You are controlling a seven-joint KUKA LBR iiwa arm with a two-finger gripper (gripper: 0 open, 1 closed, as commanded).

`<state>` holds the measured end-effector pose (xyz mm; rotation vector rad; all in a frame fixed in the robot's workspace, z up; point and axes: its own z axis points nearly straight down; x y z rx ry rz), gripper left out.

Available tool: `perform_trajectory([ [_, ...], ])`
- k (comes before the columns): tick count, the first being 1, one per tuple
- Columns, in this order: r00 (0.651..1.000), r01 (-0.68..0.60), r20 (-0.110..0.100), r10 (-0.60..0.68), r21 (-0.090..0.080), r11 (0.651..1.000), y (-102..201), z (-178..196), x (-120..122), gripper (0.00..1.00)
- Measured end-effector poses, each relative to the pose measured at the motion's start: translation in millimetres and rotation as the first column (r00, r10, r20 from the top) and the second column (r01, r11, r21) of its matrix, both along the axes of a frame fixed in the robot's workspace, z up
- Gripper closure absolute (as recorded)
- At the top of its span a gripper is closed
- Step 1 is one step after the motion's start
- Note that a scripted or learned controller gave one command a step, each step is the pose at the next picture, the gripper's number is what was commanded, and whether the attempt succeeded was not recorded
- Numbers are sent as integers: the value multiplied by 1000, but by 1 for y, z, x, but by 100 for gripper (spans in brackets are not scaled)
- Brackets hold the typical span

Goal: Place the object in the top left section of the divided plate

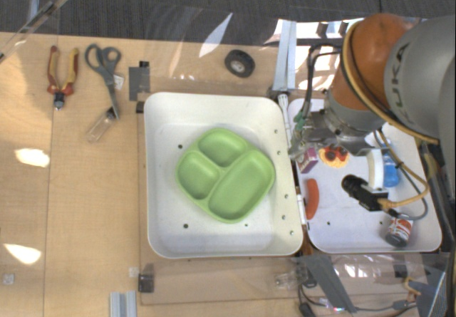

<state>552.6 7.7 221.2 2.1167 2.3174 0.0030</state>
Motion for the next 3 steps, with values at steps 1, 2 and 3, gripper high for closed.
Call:
perform_trajectory([
  [1, 994, -105, 2, 105, 1, 994, 69, 63, 20, 100],
  [2, 978, -207, 0, 207, 1, 978, 136, 46, 15, 100],
  [3, 978, -207, 1, 207, 1, 978, 136, 47, 15, 0],
])
